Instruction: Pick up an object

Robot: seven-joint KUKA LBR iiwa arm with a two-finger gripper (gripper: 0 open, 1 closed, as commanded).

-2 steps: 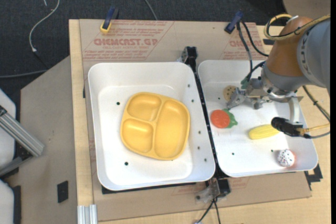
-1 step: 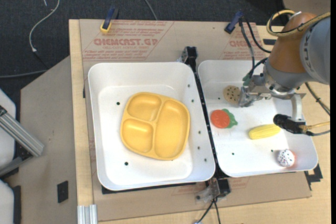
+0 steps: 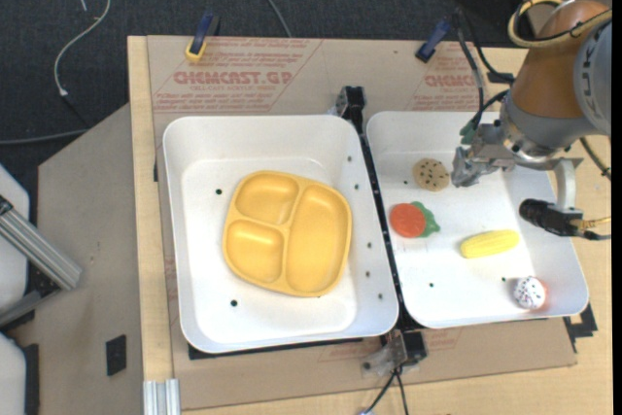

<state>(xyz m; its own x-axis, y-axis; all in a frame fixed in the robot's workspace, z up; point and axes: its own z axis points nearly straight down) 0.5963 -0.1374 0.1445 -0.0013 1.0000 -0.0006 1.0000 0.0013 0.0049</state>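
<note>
The right bin [image 3: 457, 306] holds several small things. A round tan cookie [image 3: 429, 174] lies near its far left. A red tomato with a green leaf [image 3: 412, 220] sits in front of the cookie. A yellow corn cob [image 3: 489, 244] lies to the right of the tomato, and a white dotted die [image 3: 529, 293] rests at the near right corner. My gripper [image 3: 466, 166] hangs low over the bin just right of the cookie, with nothing seen in it.
The left bin [image 3: 194, 306] holds a yellow divided plate [image 3: 288, 233]. A black divider strip runs between the two bins. Cardboard lies under both bins, with blue clamps at its far edge. The arm comes in over the right bin's far right side.
</note>
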